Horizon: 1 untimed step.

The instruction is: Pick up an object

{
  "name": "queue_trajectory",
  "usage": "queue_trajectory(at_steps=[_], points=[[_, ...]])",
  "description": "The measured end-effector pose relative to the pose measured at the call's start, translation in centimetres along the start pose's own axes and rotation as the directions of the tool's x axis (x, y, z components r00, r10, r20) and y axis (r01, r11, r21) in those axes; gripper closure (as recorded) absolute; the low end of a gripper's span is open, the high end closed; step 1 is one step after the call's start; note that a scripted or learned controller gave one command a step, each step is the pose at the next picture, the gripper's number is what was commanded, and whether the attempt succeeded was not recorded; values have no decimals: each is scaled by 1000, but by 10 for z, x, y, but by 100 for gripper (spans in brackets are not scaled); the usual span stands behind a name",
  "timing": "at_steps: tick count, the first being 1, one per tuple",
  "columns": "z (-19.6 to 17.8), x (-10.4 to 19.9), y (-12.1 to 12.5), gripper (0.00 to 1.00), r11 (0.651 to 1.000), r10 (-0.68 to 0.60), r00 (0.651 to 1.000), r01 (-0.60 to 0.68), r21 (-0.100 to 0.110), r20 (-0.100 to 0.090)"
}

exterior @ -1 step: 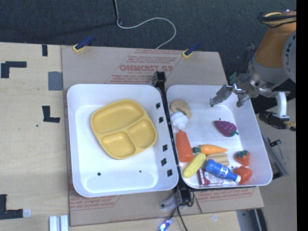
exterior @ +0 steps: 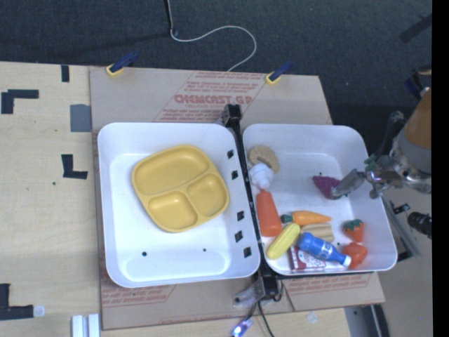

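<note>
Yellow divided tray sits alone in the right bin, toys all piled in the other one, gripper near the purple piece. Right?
Not quite. The camera view shows the yellow divided tray alone in the left bin, not the right. The toys are piled in the right bin, and the gripper is beside the purple piece.

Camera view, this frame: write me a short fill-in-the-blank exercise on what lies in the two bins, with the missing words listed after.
1. The yellow tray lies in the ____ bin.
2. The tray has ____ compartments.
3. The gripper hangs over the right bin, close beside a ____ object.
4. The blue bottle lies near the ____ edge of the right bin.

Missing words: left; three; purple; front
</note>
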State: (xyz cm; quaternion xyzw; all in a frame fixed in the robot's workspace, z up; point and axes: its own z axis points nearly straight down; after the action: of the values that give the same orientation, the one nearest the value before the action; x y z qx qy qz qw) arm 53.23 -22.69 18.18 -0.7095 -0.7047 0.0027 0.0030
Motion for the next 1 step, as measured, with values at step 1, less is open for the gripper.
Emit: queue_trajectory(at_steps=[1], points=[[-11, 4, 5, 100, 1000, -8, 1000, 8, -6, 0]])
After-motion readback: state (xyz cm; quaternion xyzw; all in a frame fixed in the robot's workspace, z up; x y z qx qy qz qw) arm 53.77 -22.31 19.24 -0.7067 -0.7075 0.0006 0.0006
